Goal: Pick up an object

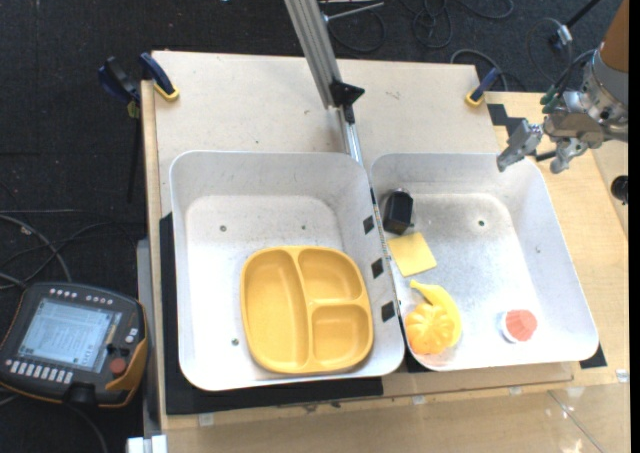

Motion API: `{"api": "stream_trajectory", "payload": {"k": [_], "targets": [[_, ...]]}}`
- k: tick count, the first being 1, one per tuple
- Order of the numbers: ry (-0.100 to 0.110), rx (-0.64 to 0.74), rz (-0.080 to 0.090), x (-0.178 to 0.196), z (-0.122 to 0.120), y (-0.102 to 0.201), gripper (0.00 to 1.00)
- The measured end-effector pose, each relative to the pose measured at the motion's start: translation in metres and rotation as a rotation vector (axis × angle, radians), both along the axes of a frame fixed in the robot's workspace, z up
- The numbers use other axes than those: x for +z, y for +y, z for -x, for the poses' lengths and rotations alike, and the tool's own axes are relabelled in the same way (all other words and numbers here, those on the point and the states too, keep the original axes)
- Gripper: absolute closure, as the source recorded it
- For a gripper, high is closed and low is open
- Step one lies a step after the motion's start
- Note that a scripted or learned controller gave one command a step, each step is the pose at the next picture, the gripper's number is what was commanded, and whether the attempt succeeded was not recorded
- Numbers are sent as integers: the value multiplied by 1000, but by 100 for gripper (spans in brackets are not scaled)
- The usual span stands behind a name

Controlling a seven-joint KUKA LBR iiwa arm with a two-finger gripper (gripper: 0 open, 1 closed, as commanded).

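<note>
Four small objects lie in the right-hand shallow white plastic bin (560,271), any of them a candidate for picking: a small black boxy object (398,210) near the bin's left wall, a flat pale-yellow square slice (413,254) just below and touching or nearly touching it, a bright yellow banana-like soft toy (432,321) bunched at the front-left corner, and a small round red-and-white piece (520,324) near the front-right corner, well apart from the others. The grey two-finger gripper (540,148) hangs at the bin's far right corner, over the rim, its two fingers spread open with nothing between them, well clear of all four objects. In the left-hand white bin (200,241) rests a yellow plastic divided plate with three compartments (306,309), sitting toward the front right. A slanted silver metal pole (310,26) crosses from the top of the scene down to the seam between the bins. The light wooden bench (260,101) carries clamps at its back corners, and a grey teach pendant with a screen (70,341) lies on the dark floor at left
</note>
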State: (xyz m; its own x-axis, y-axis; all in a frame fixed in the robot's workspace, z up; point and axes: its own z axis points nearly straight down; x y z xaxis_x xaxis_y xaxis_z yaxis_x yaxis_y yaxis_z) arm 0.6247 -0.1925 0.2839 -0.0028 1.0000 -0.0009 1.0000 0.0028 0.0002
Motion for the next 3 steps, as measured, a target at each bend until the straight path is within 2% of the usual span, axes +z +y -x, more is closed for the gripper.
{"api": "stream_trajectory", "payload": {"k": [1,3], "targets": [[0,0,0,0,0,0,0],[5,-2,-1,-87,2,0,0]]}}
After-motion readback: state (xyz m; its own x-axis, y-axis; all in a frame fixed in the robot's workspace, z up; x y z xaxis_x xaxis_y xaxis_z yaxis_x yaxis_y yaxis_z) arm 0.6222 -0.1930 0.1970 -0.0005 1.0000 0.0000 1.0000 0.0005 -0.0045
